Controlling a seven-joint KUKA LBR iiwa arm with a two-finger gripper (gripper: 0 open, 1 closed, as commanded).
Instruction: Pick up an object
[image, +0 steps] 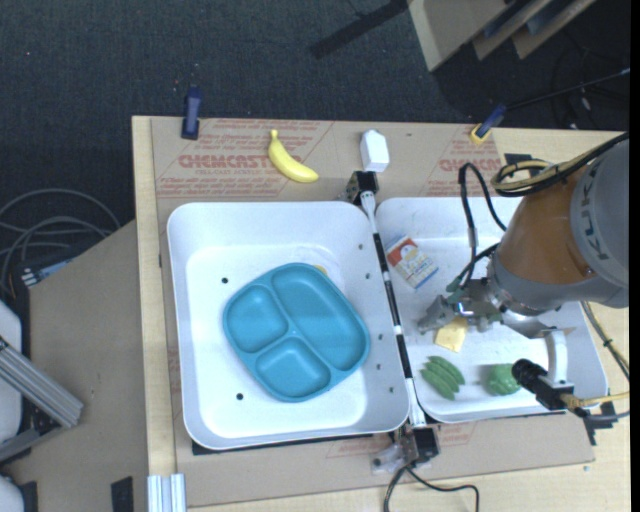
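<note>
Left bin (190, 300) holds blue three-compartment tray (293, 330). Right bin (420, 215) holds small red-white carton (411, 262) far left, yellow wedge (451, 337), green pod (442, 375), green lump (502, 379). Gripper (450, 312) low over wedge. Banana (288, 160) on bench beyond left bin.

A dark blue-grey carpet (120, 60) is seen all around the bench. The bench top (240, 150) is covered with brown cardboard printed with red letters. Grey cables (45, 240) are coiled on the floor at the left. A metal rail (35, 385) is seen low on the left. Pale furniture (500, 30) is seen at the top right.
</note>
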